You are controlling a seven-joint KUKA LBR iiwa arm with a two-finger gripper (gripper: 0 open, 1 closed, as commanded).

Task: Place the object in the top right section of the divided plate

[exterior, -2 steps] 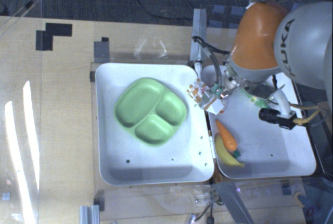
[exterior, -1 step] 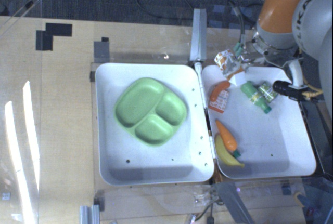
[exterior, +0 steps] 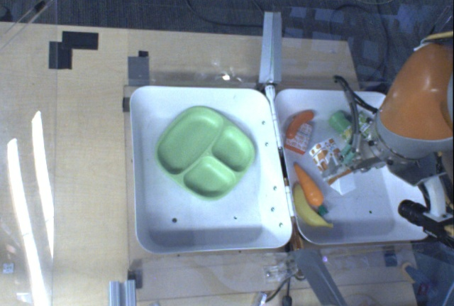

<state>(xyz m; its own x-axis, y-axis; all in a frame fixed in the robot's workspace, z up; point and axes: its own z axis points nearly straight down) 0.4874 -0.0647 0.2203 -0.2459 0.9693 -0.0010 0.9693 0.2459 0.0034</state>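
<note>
1. The object to be moved is not settled yet. The candidates all lie in the right bin (exterior: 369,219): a carrot (exterior: 308,185) and a banana (exterior: 309,210) by the bin's left wall near its front corner, an orange-red packet (exterior: 301,130) toward the back-left corner, a small printed packet (exterior: 327,153) near the middle, and something green (exterior: 339,120) toward the back.
2. The gripper (exterior: 352,155) hangs over the middle of that bin, close beside the printed packet. Nothing visibly sits between its fingers, and whether they are spread or closed I cannot tell; dark cables and the wrist clutter that spot.
3. The green divided plate (exterior: 206,150) rests in the middle of the left bin (exterior: 206,226), turned at an angle. All three of its sections are bare, the top right section (exterior: 234,145) included.
4. Judged from this, the task is at its very start: a grasp may be under way, but no lift, carry across the shared wall between the bins, or release into the plate has been done.
5. The arm (exterior: 418,102) comes in over the right edge of the surface (exterior: 78,177).
</note>
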